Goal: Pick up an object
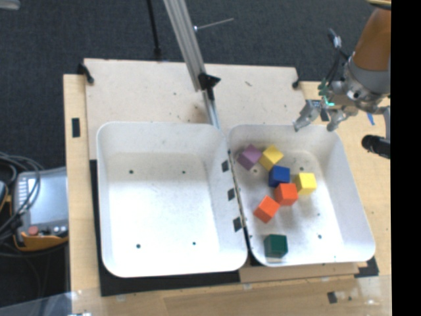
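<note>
The right bin holds several small blocks: a purple one, a yellow one, a blue one, another yellow one, two orange ones and a dark green one near the front rim. My gripper hangs above the bin's far right corner, clear of all blocks. Its fingers are spread apart with nothing between them.
The left bin sits beside the right one, sharing a middle wall. A slanted aluminium pole rises from behind the bins. A grey control box with cables lies off the bench's left side.
</note>
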You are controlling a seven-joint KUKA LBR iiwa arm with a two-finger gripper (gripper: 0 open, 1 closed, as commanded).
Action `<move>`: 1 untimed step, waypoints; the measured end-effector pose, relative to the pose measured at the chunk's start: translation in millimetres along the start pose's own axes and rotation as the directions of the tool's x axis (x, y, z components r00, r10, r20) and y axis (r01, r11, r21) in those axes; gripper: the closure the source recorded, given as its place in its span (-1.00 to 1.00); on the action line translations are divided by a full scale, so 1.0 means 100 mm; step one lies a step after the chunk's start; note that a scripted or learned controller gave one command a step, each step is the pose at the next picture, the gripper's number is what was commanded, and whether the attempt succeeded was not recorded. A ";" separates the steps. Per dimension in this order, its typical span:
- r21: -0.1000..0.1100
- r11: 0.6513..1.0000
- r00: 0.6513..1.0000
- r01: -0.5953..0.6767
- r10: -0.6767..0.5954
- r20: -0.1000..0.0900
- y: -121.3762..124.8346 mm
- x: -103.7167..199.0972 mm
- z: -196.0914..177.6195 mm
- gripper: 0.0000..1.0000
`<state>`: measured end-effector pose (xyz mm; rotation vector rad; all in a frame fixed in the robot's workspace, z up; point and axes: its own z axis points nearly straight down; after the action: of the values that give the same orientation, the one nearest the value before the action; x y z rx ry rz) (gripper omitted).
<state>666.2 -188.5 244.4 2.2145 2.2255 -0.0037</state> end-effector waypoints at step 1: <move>0.003 1.000 1.000 -0.006 0.006 -0.001 -0.10 -0.05 0.49 -1.00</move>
<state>656.3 -193.6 195.1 2.2225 2.2213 -0.0060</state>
